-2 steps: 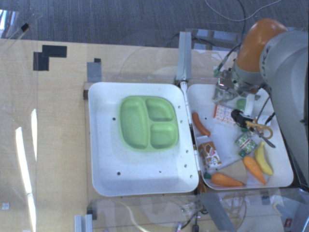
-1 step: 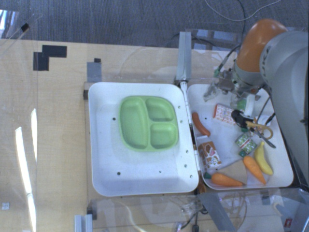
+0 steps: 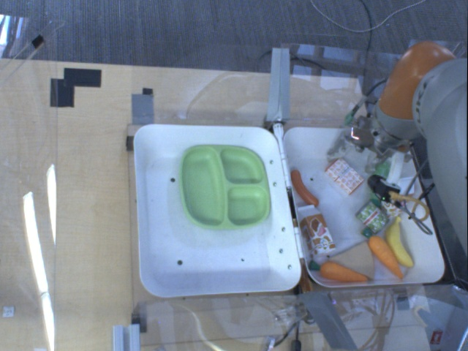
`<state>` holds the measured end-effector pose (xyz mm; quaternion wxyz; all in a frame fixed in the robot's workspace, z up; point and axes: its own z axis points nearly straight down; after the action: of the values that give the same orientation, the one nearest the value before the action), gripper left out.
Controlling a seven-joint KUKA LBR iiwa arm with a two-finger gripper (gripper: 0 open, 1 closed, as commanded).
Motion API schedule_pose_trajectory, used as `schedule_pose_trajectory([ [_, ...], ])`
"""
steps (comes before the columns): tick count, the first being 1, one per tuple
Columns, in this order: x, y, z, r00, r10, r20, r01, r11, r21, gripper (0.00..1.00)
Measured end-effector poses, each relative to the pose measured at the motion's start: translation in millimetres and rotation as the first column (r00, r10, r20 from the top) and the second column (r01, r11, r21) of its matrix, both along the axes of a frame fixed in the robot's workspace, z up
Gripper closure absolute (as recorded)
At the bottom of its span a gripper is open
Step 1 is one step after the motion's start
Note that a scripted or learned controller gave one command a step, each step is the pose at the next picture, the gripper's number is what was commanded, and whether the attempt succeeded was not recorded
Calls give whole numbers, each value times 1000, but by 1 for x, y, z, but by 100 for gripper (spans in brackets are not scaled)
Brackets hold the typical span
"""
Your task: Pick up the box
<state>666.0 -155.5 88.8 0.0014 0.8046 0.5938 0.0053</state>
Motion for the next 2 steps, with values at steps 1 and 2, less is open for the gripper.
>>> schedule_pose_trajectory([
  [1,-15,-16,3,995,-100,6,100,995,18,0],
  [2,-27,-38,0,990,-139,1,139,990,-3,0],
])
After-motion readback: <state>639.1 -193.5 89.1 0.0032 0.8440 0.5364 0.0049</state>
